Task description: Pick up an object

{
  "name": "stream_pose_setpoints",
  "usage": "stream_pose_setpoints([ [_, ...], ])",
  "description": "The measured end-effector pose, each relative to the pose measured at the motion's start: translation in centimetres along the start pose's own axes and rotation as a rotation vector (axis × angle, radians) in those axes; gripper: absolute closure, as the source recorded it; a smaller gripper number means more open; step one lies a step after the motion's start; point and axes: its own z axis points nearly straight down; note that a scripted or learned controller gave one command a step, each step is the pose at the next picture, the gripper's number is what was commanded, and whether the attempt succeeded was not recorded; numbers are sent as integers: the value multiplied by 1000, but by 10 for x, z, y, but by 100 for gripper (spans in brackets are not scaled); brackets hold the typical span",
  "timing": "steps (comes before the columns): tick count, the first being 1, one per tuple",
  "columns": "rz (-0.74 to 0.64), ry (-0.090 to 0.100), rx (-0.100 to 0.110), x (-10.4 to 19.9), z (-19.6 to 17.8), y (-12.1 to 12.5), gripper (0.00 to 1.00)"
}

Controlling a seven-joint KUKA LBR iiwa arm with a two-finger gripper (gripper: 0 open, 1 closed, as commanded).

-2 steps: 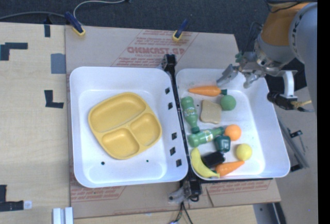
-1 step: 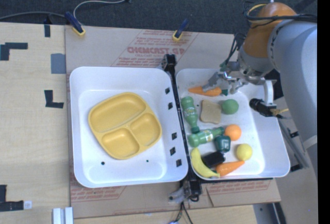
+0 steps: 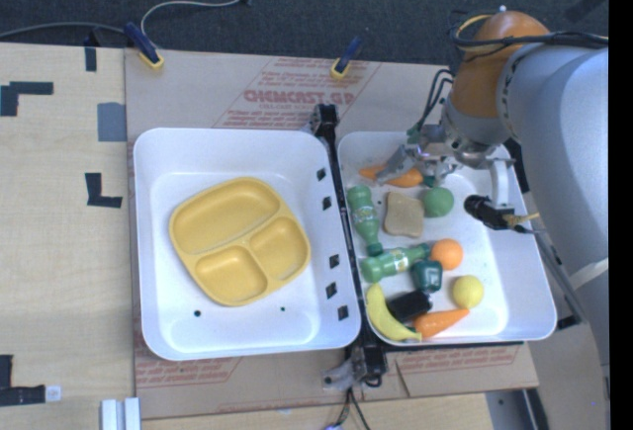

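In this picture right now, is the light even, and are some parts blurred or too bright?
Camera view: light is soft and even, with faint shadows along the left bin walls; the yellow tray shows a mild sheen, no strong glare; the orange band and grey arm look slightly soft; the small items in the right bin stay readable though small.

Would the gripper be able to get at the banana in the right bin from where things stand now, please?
Probably yes. The banana lies uncovered at the near left corner of the right bin, open from above. The gripper is over the far end. The bin wall and a black object touching the banana leave the fingers little room.
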Motion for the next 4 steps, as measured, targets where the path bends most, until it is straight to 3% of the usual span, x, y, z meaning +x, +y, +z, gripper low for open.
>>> stream_pose_setpoints([
  [1,-2,-1,7,-1,-9,-1,100],
  [2,1,1,-9,87,-99,0,100],
  [3,1,1,-7,86,-98,0,0],
  [4,1,0,-15,39,-2,-42,0],
])
